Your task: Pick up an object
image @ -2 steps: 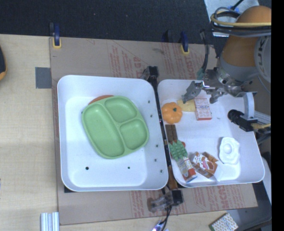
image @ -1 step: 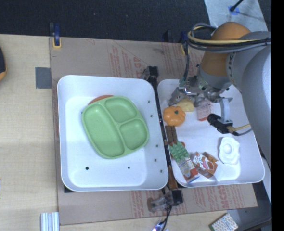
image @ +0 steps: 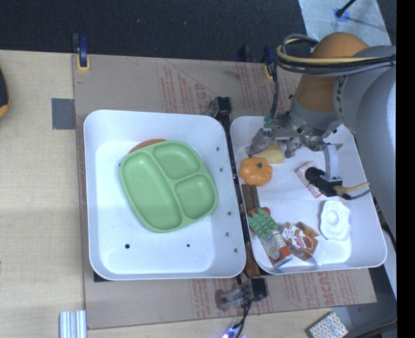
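Just left of centre-right: gripper (image: 281,141) low in right bin (image: 362,255), finger state impossible to tell; small orange pumpkin (image: 255,172) immediately below-left of it, touching or nearly.

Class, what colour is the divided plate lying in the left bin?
Light green; the divided plate shows plainly in the camera view from above.

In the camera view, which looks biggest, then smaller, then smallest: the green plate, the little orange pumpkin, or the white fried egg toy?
Largest to smallest as they look:
1. green divided plate, by far the biggest
2. and 3. orange pumpkin and white fried egg toy look about alike in size, so I will not rank them.
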Robot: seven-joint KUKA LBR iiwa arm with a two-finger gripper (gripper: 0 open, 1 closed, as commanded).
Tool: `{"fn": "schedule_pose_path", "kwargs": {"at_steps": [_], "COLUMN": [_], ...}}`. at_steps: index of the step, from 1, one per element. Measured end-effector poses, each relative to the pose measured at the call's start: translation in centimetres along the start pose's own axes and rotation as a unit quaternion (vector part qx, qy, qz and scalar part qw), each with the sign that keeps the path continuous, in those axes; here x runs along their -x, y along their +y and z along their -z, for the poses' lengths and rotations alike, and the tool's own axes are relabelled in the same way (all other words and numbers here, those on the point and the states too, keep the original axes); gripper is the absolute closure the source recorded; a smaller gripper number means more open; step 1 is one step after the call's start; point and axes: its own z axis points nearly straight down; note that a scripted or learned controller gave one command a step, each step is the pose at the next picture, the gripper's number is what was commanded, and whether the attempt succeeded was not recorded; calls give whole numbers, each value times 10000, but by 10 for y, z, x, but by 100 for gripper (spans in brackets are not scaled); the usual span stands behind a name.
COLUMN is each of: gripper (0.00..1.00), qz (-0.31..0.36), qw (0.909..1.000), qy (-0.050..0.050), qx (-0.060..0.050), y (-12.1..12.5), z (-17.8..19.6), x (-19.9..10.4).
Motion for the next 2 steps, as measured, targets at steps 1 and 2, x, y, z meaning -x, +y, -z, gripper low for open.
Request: {"fn": "schedule_pose_path", "kwargs": {"at_steps": [1, 2], "gripper": [0, 0], "qz": [-7, 0], "qw": [10000, 10000], "qy": [-2, -2], "qx": [19, 15], "y": [2, 2], "z": [0, 0], "x": [5, 4]}}
